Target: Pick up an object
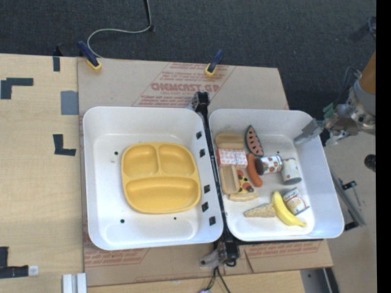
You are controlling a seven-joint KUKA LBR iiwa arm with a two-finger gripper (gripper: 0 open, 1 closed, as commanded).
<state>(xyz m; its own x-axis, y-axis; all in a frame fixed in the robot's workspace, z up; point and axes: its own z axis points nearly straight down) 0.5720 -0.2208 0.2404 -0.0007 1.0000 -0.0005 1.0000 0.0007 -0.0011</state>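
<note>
Over the right bin's (317,182) far right corner my gripper (317,130) is hovering, carrying nothing I can see; how it is set, I cannot tell. Nothing is lifted yet. Banana (286,210), cans and toy foods are lying below in the bin, several too small to name.

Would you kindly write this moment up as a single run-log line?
arm: at right bin's right edge | gripper: above bin rim, nothing seen held | toys: banana, watermelon slice in right bin | left bin: yellow tray
</note>
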